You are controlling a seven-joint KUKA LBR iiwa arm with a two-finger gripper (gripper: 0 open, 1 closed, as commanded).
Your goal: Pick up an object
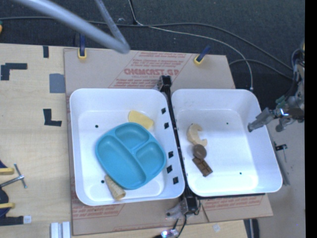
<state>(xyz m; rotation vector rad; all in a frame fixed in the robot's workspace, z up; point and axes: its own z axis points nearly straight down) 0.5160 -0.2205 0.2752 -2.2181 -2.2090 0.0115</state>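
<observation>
The gripper (270, 119) is of grey metal, small and blurred. One grey finger (258, 120) is long and thin, with a darker tip. Behind it sit pale metal parts with a small teal spot. A thin dark cable runs close by them.

"CHEMCAST GP" in red, cardboard sheet (148, 68)

One fixed cam sat above the bench (29, 133), looking down at a slant w/ moderate distance. It took in both white bins (79, 148) fully, plus dark floor (223, 9) beyond the far edge.
</observation>
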